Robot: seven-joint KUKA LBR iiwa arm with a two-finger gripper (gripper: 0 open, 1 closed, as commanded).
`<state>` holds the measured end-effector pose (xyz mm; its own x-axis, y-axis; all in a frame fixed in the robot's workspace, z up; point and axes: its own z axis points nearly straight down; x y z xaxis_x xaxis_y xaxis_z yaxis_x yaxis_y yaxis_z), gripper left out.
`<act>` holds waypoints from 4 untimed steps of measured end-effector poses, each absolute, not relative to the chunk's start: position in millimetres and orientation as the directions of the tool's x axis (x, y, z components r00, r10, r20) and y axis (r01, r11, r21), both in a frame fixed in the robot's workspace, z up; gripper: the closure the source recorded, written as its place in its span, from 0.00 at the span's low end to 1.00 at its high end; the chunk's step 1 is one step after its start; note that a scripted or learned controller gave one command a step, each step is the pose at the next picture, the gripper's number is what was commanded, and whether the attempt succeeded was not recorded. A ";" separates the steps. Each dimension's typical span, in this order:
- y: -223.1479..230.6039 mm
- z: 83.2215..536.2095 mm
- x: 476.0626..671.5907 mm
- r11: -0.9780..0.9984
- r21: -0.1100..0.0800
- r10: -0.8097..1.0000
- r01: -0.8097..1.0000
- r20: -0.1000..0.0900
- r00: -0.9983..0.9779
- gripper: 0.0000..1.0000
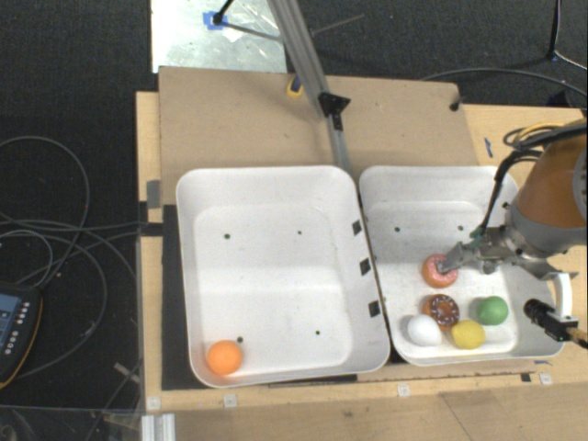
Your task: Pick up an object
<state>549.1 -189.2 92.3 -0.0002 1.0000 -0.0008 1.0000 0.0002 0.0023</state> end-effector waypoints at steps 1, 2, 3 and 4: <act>-189.2 104.1 550.5 0.001 0.007 1.000 1.000 -0.001 -0.001 1.00; -193.1 168.1 550.5 0.004 0.008 1.000 1.000 -0.003 -0.004 1.00; -185.4 228.8 552.2 0.006 0.008 1.000 1.000 -0.003 -0.006 1.00; -182.4 279.5 544.9 0.006 0.007 1.000 1.000 -0.003 -0.006 1.00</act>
